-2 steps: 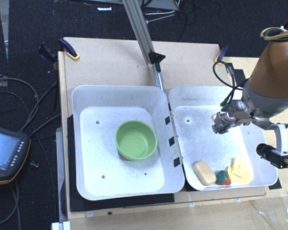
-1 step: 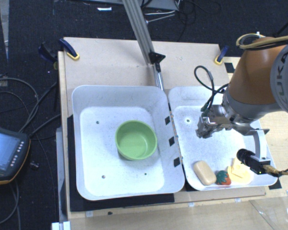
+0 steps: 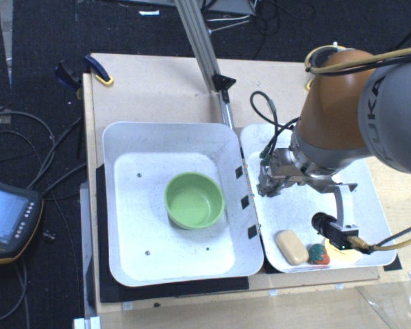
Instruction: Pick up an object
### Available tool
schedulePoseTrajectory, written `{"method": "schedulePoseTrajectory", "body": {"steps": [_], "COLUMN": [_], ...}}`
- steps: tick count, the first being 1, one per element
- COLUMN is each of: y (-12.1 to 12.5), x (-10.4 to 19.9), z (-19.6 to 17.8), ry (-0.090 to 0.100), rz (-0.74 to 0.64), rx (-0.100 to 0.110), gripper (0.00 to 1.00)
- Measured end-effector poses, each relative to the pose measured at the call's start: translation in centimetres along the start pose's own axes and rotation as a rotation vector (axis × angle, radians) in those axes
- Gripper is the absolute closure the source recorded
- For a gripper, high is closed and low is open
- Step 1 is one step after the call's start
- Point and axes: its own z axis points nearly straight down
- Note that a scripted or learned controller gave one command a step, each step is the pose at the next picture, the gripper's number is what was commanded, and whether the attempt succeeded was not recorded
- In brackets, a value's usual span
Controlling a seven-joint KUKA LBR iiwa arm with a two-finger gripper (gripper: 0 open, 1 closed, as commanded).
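Beige oval block (image 3: 292, 247), in the right bin (image 3: 370, 204) at its near edge, lies just below and slightly right of the pincer (image 3: 268, 184), long axis slanting down-right. A small red-green piece (image 3: 318, 253) sits just beside it. Pincer state: cannot tell.

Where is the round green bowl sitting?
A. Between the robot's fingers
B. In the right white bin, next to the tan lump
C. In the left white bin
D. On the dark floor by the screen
C: the round green bowl sits alone on the floor of the left white bin, apart from the arm working over the right white bin.
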Motion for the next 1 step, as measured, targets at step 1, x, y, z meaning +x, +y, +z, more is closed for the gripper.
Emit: {"method": "schedulePoseTrajectory", "body": {"steps": [1], "y": [-0.92], "x": [4.23], "z": [0.27], "ry": [0.0], "rz": [0.002], "rx": [0.0], "gripper": [1.0]}}
